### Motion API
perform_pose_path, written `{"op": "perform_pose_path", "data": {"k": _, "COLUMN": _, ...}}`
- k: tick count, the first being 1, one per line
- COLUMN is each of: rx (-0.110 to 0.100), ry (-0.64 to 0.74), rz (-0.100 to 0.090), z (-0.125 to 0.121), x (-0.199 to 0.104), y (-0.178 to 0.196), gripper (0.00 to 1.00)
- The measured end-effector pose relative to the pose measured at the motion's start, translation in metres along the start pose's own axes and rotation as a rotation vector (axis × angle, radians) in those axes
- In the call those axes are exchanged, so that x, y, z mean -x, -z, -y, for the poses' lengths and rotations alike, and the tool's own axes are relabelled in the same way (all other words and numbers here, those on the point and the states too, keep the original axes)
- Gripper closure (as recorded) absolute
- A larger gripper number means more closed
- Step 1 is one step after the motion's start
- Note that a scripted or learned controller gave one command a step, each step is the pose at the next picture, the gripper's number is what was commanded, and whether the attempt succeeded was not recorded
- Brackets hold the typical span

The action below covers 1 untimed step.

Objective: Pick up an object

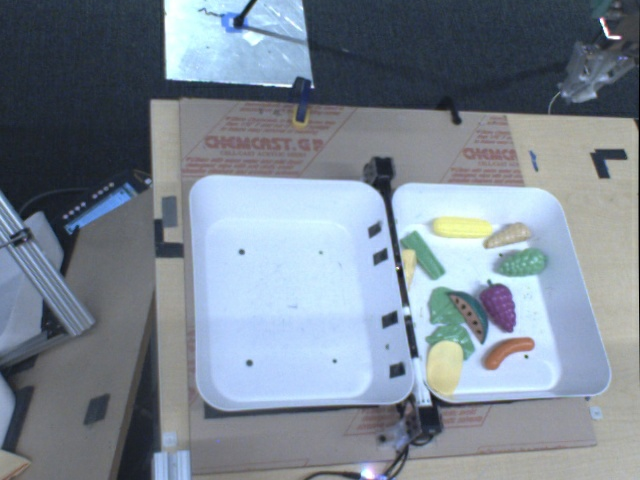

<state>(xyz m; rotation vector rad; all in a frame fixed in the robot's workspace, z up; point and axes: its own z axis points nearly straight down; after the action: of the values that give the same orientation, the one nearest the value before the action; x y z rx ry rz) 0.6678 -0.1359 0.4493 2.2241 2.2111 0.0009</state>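
The gripper [594, 72] sits in the upper right corner of the camera view as a pale, blurred grey shape. It is too small and soft to tell whether it is spread or closed, and nothing can be seen caught in it. It hangs over the dark floor beyond the far edge of the bench, well apart from both bins and touching none of the objects. Only a short stub of arm [612, 16] shows above it, leading up and out at the top right edge. Below it and to the left lies the right bin [585, 298], where all the pickable things rest loosely. A yellow corn cob [461, 228] is near the far wall, a tan piece [509, 235] is just beside it, and a knobbly green piece [523, 262] lies under that. A green stick-like piece [424, 255] lies tilted near the inner wall. In the middle, a watermelon slice [468, 314] touches a green leafy piece [443, 306] on one side and a purple grape bunch [498, 305] on the other. Nearer the front wall are an orange sausage-shaped piece [509, 351] and a pale yellow fruit [446, 367]. The left bin [290, 193] adjoins the right one along a row of black clips [385, 288], and both stand on a cardboard sheet [260, 138].
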Motion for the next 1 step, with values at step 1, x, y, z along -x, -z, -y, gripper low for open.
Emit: {"op": "perform_pose_path", "data": {"k": 1, "rx": 0.0, "ry": 0.002, "rz": 0.001, "z": -0.0004, "x": 0.0719, "y": 0.0022, "gripper": 1.0}}
